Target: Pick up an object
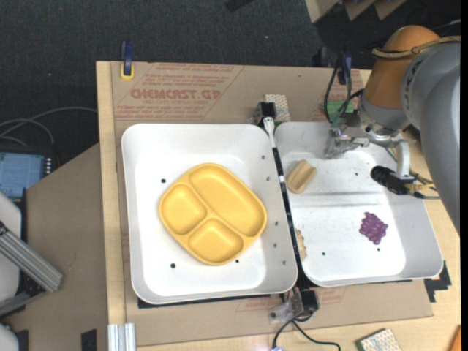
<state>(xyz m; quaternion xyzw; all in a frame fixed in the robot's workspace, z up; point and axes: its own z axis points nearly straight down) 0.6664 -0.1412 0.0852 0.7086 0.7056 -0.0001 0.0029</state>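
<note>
Viewing from above: you look down on two shallow white bins side by side on a bench topped with printed cardboard.
Left bin: you see one item in it, a yellow divided plate with three compartments, lying flat near the bin's middle, turned at an angle to the bin walls. All three compartments look bare.
Right bin: you find two loose items here, well apart from each other.
Item one: a tan block-shaped object lies tilted at the bin's left side, just beside the divider between the bins. You cannot tell its material.
Item two: a purple grape cluster rests on the bin floor toward the right, nearer the front edge.
Arm: grey with an orange band, it reaches in from the right over the far end of the right bin.
Gripper: it sits low at the far wall of the right bin, apart from both items. You cannot tell how its jaws stand; nothing shows between them.
Bench extras: a blue clamp sits at the far left corner of the cardboard.
</note>
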